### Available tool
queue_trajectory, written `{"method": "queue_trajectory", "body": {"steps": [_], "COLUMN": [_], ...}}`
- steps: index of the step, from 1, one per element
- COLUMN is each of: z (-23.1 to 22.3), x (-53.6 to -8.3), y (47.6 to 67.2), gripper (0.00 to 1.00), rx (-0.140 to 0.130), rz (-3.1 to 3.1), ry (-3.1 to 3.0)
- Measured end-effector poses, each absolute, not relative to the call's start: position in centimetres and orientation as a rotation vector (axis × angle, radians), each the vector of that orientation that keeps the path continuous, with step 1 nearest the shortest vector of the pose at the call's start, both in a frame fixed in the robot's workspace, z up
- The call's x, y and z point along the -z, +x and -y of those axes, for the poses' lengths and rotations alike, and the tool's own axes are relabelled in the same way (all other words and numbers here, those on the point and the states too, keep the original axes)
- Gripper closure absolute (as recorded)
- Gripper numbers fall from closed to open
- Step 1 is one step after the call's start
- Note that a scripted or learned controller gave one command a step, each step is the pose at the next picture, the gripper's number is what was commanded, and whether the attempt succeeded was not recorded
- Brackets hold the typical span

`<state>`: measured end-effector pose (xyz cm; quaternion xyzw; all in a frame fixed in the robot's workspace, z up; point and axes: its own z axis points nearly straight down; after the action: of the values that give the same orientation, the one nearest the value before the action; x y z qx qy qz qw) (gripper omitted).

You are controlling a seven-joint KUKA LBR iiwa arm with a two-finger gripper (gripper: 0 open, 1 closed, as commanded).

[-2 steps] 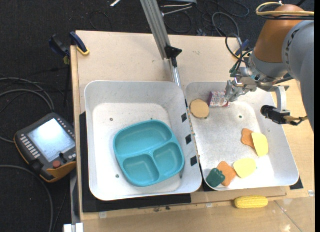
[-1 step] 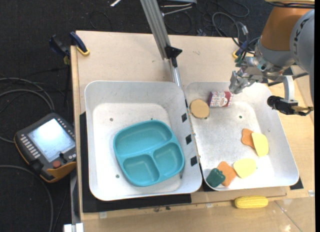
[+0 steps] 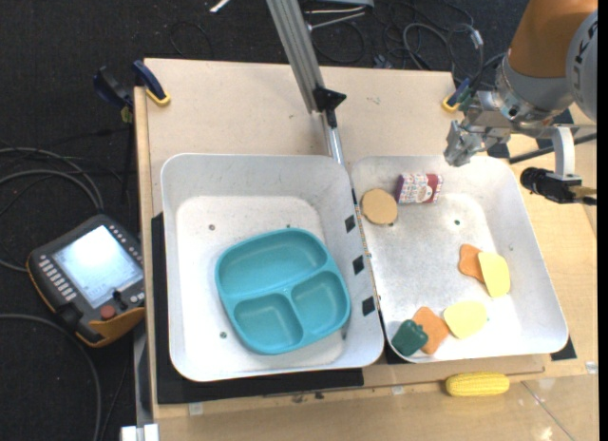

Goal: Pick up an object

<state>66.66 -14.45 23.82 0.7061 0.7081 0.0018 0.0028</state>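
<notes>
My gripper (image 3: 460,149) hangs over the far edge of the right bin (image 3: 532,239), above and to the right of a small pink and white carton (image 3: 419,187). Nothing shows between its fingers. A round tan cookie (image 3: 380,207) lies to the left of the carton. Along the bin's right side lie an orange piece (image 3: 468,259) and a yellow piece (image 3: 494,274). Near the front sit a yellow slice (image 3: 465,318), an orange piece (image 3: 431,327) and a dark green item (image 3: 409,337).
The left bin (image 3: 190,192) holds a teal divided plate (image 3: 282,289). A yellow corn cob (image 3: 478,384) lies on the bench in front of the right bin. A metal pole (image 3: 296,35) slants over the far side. A teach pendant (image 3: 90,278) rests at left.
</notes>
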Motion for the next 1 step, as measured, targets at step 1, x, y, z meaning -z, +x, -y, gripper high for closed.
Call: {"method": "queue_trajectory", "body": {"steps": [1], "z": [9.91], "x": [-24.29], "y": [67.10], "gripper": [1.00], "rx": [-0.004], "rz": [-2.228], "ry": [2.213]}}
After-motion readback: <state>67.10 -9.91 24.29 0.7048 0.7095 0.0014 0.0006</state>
